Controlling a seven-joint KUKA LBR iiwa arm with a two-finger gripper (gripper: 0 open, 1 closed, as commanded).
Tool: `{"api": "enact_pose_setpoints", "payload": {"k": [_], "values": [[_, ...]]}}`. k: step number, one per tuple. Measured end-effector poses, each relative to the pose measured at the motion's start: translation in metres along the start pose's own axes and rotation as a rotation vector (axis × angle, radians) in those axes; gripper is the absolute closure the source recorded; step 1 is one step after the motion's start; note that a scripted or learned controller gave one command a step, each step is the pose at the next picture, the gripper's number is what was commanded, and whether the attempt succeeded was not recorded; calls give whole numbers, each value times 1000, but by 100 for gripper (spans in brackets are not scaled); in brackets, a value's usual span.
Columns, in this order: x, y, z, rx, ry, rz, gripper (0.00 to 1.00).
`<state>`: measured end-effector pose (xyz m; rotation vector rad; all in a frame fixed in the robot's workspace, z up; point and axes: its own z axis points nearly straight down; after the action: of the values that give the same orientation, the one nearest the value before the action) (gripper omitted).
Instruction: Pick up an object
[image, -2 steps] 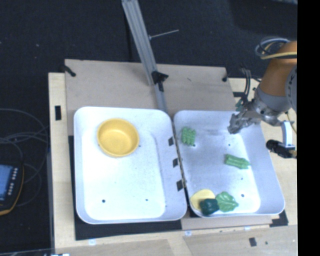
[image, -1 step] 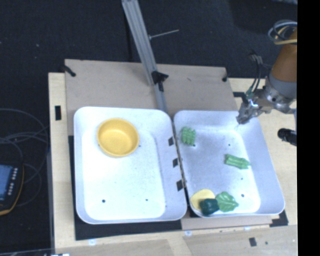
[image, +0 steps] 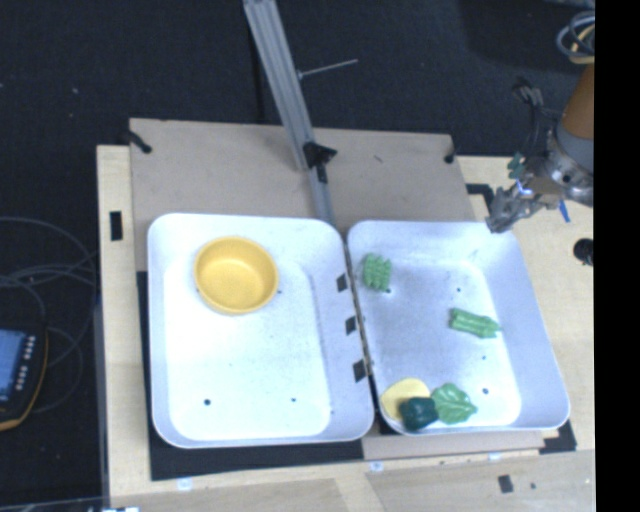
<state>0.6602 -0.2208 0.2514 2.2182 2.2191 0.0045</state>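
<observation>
Approach step: your gripper (image: 503, 215) hangs just outside right bin (image: 535, 330) far corner, nothing held; jaw state can't tell. Nearest target, green piece (image: 473, 323), lies mid-bin. Next: move inward, descend.

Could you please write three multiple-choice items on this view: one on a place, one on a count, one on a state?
1. Where is the yellow bowl?
A. Left bin
B. Right bin
C. On the bench

2. How many objects lie in the right bin?
A. Two
B. Five
C. Eight

3. Where is the hand?
A. Near the right bin's far right corner
B. Inside the bowl
C. Over the left bin

Answers:
1 A, it sits in the left bin's far part.
2 B, three green pieces, one yellow, one dark teal.
3 A, it hangs at that corner.
</observation>
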Motion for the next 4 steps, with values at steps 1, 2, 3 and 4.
{"api": "enact_pose_setpoints", "payload": {"k": [1, 2, 3, 4], "values": [[45, -4, -2, 3, 1, -2, 100], [100, -16, 7, 4, 1, -3, 100], [145, -32, -2, 3, 2, -3, 100], [196, -47, 10, 5, 1, -2, 100]]}}
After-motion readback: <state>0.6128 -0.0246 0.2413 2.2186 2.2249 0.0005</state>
